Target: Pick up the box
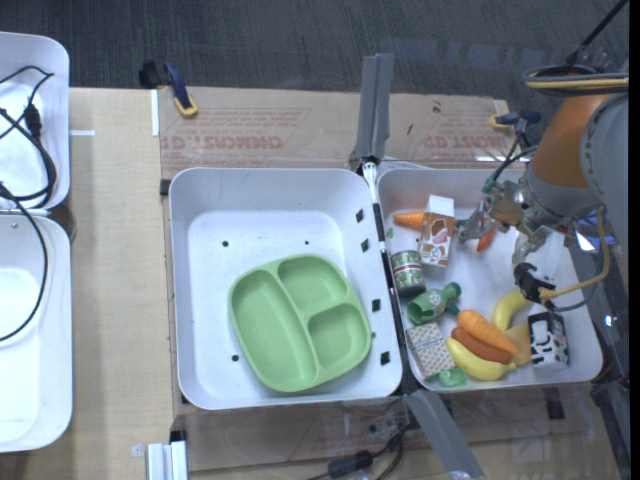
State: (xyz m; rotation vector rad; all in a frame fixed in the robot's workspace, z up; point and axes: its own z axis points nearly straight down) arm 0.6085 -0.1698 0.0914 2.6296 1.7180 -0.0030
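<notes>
Camera view | box upright, long axis up-down, slight tilt | jaws state: cannot tell

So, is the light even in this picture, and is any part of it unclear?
Camera view: light is even and soft, with faint shadows under the green tray; the white bins look bright, nearly washed out; the gripper near the small box is slightly blurred.
</notes>
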